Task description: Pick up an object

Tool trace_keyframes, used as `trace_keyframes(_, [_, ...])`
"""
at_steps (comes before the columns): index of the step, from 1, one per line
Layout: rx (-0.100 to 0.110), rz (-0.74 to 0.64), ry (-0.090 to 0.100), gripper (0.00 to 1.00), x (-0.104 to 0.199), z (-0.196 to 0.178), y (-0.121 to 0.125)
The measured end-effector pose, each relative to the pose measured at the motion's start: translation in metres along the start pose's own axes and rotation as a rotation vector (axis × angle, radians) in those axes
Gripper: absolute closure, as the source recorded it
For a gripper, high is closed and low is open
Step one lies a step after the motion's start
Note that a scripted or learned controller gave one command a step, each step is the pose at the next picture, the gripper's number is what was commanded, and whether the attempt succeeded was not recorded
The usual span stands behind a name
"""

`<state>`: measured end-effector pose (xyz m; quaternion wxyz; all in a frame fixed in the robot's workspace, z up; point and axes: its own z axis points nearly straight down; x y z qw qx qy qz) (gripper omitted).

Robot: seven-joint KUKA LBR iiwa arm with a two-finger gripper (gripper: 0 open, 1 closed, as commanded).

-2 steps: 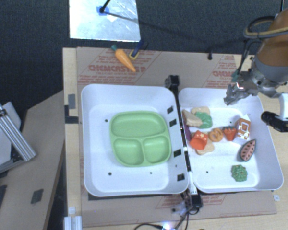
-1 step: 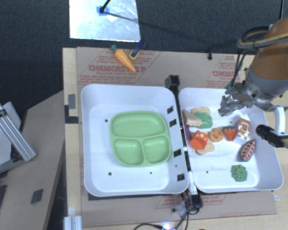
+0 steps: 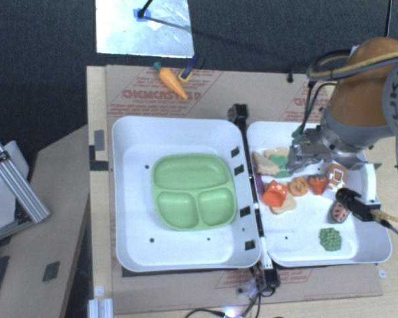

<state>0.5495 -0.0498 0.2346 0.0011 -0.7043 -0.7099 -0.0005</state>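
A: Nearest the camera we had the arm [image 3: 368, 91], its grey and orange bulk coming in over the right bin [image 3: 371, 247]. Taking that bin as our landmark, the left bin [image 3: 129, 197] lay touching its left wall, and the green divided plate [image 3: 194, 191] sat in the middle of that neighbour.

B: And the gripper?

A: The gripper [image 3: 298, 159] hung low in the right bin's far left part, just above the pale toy pieces [image 3: 270, 161]. We could not tell whether it was apart or together; the wrist hid that.

B: So nothing was lifted?

A: We judged not. The red toy [image 3: 274, 194], the orange round one [image 3: 298, 187], the watermelon slice [image 3: 339, 212] and the green broccoli [image 3: 330, 238] all lay on the right bin's floor. A carrot [image 3: 172, 82] lay well beyond the bins. The descent looked done; closing and lifting remained.
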Motion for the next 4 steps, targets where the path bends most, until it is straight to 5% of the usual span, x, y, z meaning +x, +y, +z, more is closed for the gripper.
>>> trace_keyframes(1, [0.002,0.004,-0.001,1.00,0.019,0.007,-0.046])
trace_keyframes(3, [-0.001,0.007,-0.003,1.00,0.016,0.017,-0.033])
trace_keyframes(4, [-0.002,0.004,-0.001,1.00,0.022,0.005,-0.045])
